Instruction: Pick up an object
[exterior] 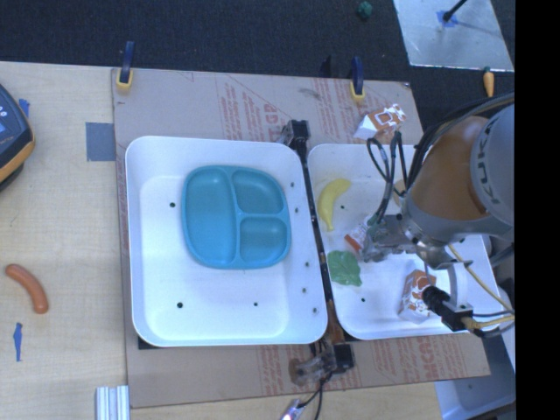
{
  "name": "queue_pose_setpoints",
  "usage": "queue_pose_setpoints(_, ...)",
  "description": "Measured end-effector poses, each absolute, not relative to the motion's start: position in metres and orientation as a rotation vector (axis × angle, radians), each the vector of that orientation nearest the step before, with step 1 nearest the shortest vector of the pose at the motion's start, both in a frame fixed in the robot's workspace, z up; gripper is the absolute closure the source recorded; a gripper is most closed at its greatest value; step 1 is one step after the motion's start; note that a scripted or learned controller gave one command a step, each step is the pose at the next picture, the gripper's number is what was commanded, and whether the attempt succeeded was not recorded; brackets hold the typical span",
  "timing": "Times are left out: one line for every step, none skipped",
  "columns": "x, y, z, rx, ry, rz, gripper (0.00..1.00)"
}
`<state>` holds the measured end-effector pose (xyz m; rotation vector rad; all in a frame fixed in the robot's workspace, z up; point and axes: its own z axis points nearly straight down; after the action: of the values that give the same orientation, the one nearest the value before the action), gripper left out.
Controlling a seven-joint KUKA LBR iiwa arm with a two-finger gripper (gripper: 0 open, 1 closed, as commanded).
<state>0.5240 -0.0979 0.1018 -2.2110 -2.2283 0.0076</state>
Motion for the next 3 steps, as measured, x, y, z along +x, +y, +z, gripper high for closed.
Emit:
queue_pose_setpoints(0.524, -0.099, 0.112, -2.208, -2.231, 0.011, 1.00)
queue_pose_setpoints(0.524, -0.099, 0.112, -2.208, -2.231, 0.011, 0.00)
queue_pose_setpoints(0.517, -0.105, 0.092, -2.215, -2.225, 0.004, 0.00)
